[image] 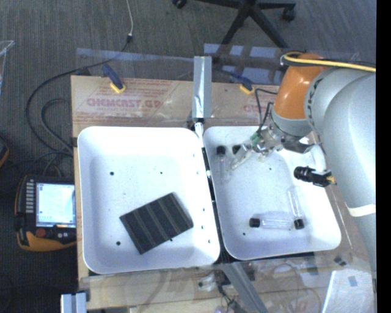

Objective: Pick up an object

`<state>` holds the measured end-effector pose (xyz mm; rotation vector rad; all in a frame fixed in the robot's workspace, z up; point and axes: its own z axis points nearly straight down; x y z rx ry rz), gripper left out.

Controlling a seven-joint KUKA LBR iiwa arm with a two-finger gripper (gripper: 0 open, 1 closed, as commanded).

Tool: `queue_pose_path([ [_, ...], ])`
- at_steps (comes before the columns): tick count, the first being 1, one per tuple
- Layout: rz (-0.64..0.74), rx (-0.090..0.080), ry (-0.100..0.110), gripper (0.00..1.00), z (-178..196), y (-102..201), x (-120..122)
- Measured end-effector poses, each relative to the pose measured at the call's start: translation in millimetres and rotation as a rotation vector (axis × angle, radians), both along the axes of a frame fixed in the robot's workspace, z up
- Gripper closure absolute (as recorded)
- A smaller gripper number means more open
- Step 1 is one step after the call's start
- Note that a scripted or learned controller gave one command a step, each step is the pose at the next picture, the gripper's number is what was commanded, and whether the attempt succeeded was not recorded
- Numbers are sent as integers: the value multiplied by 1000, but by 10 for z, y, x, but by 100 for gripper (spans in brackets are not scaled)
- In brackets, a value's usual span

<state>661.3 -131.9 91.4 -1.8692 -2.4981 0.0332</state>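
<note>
Over the far-left part of the right bin (333,235): the claw (259,145), low to the bin floor, opening impossible to tell. Just beside it, towards the left: a clear piece (235,160), too faint to name. Well apart from the claw, by the front-right corner of that bin: a capped clear tube (275,221) lying flat, with a second clear tube (294,200) close above it. In the left bin (85,183), near the front edge: one dark ribbed block (157,222), lying askew. Two white bins side by side on a brown worktop (140,101); grey carpet all round, a chair base (256,12) beyond the far edge, one handheld screen unit (46,211) on the floor at left.
</note>
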Motion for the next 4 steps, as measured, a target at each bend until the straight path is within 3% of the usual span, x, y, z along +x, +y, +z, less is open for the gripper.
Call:
queue_pose_path([
  [1, -17, -14, -4, 0, -11, 103, -1],
  [2, 34, 2, -40, 0, -4, 174, -1132],
  [3, 104, 1, -48, 0, 0, 305, -1697],
  [4, 103, 3, -50, 100, 99, 311, -1685],
])
